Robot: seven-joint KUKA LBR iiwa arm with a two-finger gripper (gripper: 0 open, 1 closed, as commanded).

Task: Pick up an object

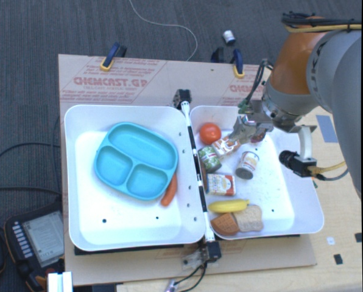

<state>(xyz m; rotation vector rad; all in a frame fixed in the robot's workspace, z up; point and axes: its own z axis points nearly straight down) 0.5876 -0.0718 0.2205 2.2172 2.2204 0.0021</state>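
Right of centre, over the right bin [303,215], the hand [245,131] hangs above a packet [225,145] beside a tomato [210,132]; its grip cannot be told.

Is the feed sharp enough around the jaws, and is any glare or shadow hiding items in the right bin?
Camera view: lighting is even, with no strong glare on the right bin; the gripper looks soft and slightly blurred, and its jaws cannot be made out; the tomato, can and banana read clearly, with only faint shadows.
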